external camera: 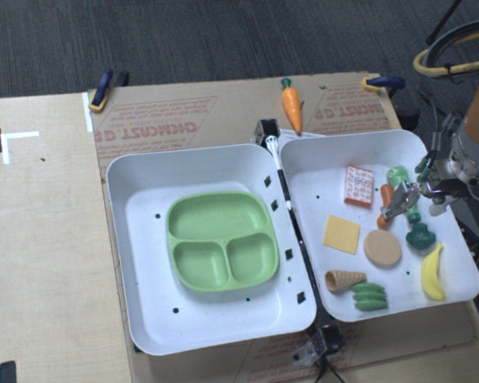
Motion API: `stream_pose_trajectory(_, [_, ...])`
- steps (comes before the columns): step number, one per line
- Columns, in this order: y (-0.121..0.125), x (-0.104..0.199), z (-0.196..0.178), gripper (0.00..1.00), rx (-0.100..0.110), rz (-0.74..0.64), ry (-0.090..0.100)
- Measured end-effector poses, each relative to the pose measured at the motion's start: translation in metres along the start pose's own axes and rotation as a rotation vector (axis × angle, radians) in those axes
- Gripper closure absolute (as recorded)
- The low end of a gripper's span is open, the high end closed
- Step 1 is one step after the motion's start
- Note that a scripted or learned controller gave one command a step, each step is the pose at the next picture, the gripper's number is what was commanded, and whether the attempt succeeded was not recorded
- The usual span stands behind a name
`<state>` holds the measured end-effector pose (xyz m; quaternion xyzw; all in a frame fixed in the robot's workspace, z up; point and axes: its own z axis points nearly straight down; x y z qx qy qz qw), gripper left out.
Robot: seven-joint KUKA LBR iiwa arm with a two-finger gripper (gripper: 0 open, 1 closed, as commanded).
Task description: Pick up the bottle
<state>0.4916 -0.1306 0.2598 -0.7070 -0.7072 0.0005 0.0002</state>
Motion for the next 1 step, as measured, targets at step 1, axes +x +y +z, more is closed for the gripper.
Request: stream_pose_trajectory(1, [0.0004, -0.0003, -0.0093, 1.00, 0.000, 0.001, -0.001])
